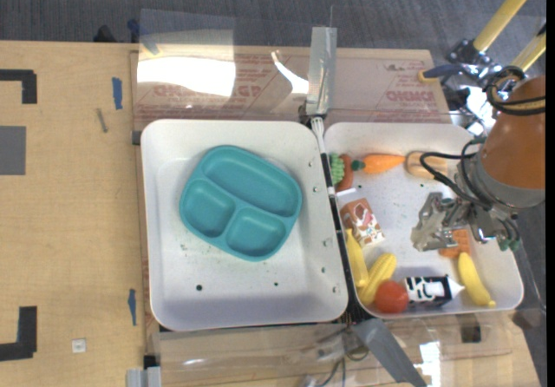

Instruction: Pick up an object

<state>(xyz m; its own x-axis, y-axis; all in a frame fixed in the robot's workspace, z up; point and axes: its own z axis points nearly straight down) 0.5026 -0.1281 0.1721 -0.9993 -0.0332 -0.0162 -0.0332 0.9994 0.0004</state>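
The claw (431, 227) sits low in the right bin (507, 297), its metal tips near the bin's middle; how far its fingers are spread cannot be told. An orange piece (453, 245) lies just beside it at 4 o'clock. A carrot (381, 163) lies at the bin's 11 o'clock, a snack packet (362, 222) at 9, a banana (473, 278) at 5, and a tomato (392, 297) touching a black-and-white carton (427, 289) at 6. The left bin (165, 290) holds a teal divided plate (240, 202).

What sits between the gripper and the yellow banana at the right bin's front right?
Nothing visible. The gripper hangs over the right bin, the banana lies just to its front right, and an orange piece sits beside that path.
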